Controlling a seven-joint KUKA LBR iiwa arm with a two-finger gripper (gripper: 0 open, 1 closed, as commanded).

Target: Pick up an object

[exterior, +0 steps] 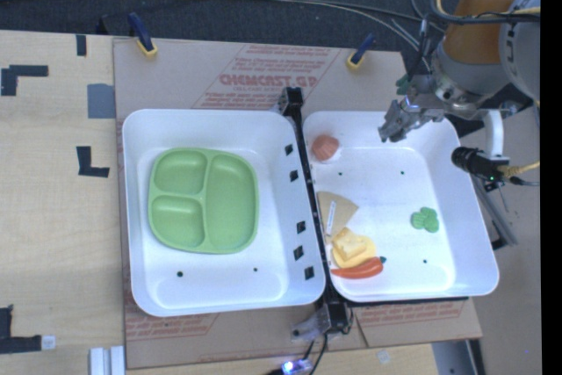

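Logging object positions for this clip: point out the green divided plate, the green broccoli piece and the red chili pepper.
green divided plate (204, 199): camera view, on the ridge between its compartments, left bin.
green broccoli piece (426, 220): camera view, its middle, right bin.
red chili pepper (357, 270): camera view, mid-body, near the right bin's front wall.

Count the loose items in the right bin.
5, maybe more hidden in the pile. Pinkish ball near the divider at the top; green piece toward the right; tan wedge, yellow piece and red pepper clustered bottom left.
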